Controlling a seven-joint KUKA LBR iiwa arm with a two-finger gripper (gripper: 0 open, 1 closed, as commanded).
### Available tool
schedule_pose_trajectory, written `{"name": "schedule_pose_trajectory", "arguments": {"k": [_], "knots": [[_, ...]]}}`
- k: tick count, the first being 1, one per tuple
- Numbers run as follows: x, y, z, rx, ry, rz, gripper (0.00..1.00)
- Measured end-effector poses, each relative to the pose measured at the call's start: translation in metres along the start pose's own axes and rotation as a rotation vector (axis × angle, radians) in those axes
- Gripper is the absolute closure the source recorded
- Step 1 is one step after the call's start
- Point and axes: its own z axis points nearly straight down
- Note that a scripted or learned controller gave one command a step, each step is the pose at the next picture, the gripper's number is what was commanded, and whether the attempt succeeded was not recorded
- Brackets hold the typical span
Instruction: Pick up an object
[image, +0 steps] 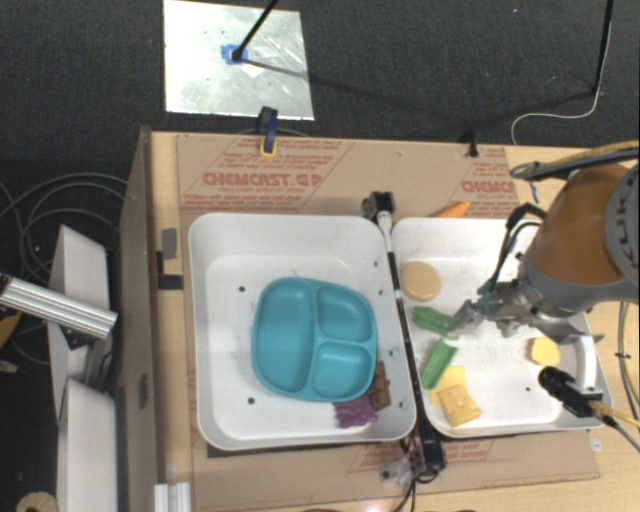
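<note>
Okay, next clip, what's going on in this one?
A grey KUKA arm reaches in over the right bin, its gripper low beside two green pieces. Nothing is visibly between its fingers, so no pick shows yet. Also in that bin lie a tan disc, a yellow cheese-like wedge and a small yellow piece. The left bin holds a teal divided plate, with purple and brown items at its edge.
</note>
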Motion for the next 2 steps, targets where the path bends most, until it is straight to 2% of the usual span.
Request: {"name": "schedule_pose_trajectory", "arguments": {"k": [1, 2], "knots": [[0.015, -0.021, 0.069, -0.015, -0.003, 0.004, 0.00], [-0.008, 0.036, 0.066, -0.018, -0.007, -0.002, 0.00]]}}
